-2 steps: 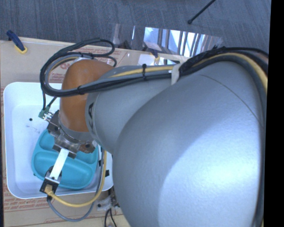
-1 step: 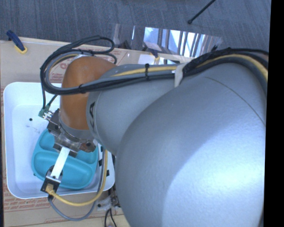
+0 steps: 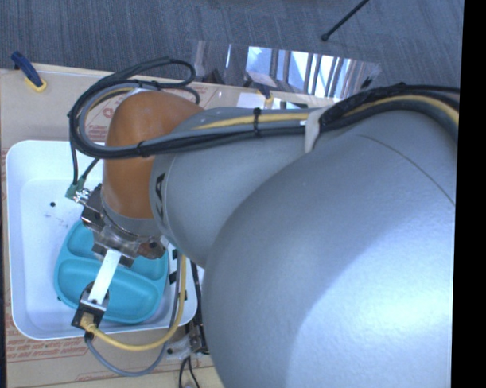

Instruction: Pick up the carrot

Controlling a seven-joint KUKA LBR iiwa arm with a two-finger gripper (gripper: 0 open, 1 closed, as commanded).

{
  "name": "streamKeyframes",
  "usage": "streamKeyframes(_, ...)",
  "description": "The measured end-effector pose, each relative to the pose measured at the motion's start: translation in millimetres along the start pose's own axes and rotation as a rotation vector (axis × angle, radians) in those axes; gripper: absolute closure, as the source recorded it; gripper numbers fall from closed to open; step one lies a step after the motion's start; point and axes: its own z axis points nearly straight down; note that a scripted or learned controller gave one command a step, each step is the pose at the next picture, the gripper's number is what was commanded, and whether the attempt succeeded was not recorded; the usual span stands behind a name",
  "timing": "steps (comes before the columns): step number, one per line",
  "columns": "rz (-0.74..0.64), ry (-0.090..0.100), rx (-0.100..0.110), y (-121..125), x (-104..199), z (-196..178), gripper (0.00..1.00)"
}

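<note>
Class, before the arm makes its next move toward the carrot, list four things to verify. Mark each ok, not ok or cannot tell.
1. Arm reaches over the left bin: ok.
2. Carrot's place known: cannot tell; the arm covers much of the bench.
3. Space under the wrist free: not ok; a teal tray lies there.
4. Cable bundle tied along the arm: ok.

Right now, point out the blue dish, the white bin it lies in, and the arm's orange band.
blue dish [image 3: 140,293]: camera view, on its right-hand lobe.
white bin [image 3: 36,234]: camera view, on the bare floor left of the dish.
orange band [image 3: 133,157]: camera view, on its broad upper side.
</note>
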Motion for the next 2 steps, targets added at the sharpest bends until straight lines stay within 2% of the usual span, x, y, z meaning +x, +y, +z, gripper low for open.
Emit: streamKeyframes(2,-0.024,-0.013,0.019,-3.4,1.2,-17.6,1.0)
